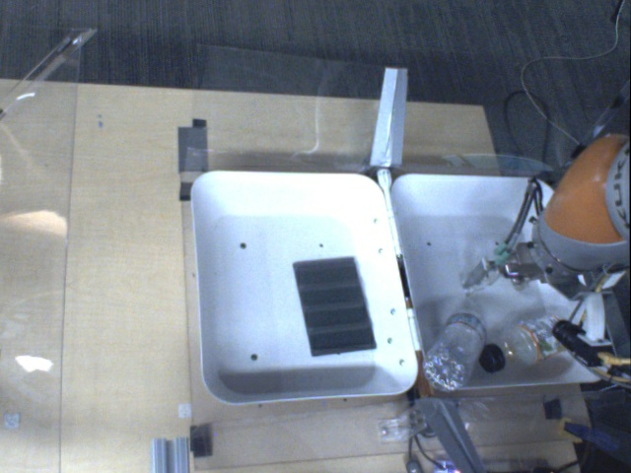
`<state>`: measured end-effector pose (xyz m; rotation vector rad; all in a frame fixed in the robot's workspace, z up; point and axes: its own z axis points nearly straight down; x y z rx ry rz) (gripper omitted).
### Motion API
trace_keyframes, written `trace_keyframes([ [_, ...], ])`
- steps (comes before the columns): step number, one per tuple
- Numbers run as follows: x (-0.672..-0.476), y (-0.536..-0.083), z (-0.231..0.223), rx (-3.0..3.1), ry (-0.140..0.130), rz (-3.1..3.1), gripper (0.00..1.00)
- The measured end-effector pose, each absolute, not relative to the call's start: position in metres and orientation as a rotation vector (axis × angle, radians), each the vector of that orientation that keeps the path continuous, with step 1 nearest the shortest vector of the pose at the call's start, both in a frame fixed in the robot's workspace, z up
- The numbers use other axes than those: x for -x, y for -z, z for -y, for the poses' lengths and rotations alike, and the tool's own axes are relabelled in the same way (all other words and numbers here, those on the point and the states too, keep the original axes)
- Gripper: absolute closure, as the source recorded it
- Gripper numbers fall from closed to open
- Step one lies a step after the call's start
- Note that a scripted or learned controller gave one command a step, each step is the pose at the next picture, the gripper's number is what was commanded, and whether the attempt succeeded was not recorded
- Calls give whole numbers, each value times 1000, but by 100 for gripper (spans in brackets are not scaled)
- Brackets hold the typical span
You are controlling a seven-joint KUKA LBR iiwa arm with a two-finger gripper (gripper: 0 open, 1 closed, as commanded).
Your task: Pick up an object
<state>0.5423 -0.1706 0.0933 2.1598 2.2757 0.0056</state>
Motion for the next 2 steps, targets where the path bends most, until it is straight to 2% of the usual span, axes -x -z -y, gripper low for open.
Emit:
trace_keyframes([
  [1, -606, -88, 118, -2161, -12, -2269, 0],
  [2, -634, -88, 159, -1945, -6, -2456, 0],
])
